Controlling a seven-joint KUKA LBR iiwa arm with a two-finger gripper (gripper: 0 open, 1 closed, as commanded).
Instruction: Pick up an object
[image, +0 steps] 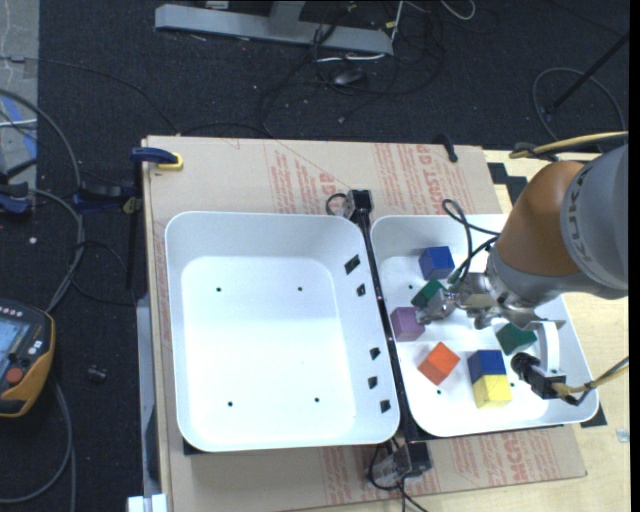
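Note:
My gripper (446, 303) hangs low over the middle of the right bin (570, 345), reaching in from the right. A small green block (430, 292) lies right at its tip, and I cannot see whether it is gripped. Just left and below lies a purple cube (406, 322). A blue cube (436, 262) sits behind the gripper. An orange cube (438, 362) and a blue and yellow block (489, 378) lie nearer the front. A dark green piece (516, 338) shows under the wrist.
The left bin (190, 300) stands beside the right one, with a dark divider (375, 300) between them. Both rest on a cardboard sheet (300, 175). A blue clamp (155, 157) sits at the sheet's back left corner.

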